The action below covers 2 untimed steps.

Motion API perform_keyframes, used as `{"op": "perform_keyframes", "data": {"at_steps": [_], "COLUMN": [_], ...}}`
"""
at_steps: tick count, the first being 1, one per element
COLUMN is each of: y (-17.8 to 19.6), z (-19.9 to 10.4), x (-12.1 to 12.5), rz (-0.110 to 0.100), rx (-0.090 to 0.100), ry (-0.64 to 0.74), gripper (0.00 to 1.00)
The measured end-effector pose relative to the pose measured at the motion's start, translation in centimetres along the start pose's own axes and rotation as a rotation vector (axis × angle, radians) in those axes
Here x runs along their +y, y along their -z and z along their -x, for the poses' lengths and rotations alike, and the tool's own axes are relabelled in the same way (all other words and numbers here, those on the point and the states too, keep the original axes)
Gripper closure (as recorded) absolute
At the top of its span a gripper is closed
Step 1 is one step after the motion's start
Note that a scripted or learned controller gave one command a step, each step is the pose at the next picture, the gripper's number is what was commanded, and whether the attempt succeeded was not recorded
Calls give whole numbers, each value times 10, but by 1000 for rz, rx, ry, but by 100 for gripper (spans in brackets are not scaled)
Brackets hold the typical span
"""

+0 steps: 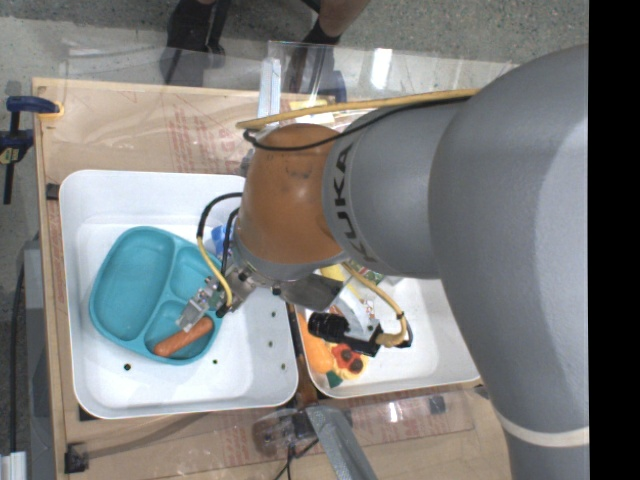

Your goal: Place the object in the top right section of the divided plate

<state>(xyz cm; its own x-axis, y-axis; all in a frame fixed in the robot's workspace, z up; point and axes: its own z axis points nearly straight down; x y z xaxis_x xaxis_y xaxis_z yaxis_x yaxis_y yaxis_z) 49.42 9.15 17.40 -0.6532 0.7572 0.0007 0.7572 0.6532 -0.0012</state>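
Teal divided plate (135, 283) sits in the left bin (75, 268), an orange sausage-like object (183, 342) lying in its near-right section beneath the narrowly parted fingers (198, 306), which should probably lift clear slowly, straight up.

Bright, even overhead light; glare on the clear sheet (380, 68); soft shadows; slightly blurry.
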Motion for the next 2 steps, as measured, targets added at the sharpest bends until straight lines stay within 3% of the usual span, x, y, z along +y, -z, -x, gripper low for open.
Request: {"op": "perform_keyframes", "data": {"at_steps": [1,2], "y": [71,87], "z": [84,111], "x": [70,99], "rz": [3,3], "rx": [-3,-3], "ry": [65,-167], "gripper": [0,0]}}
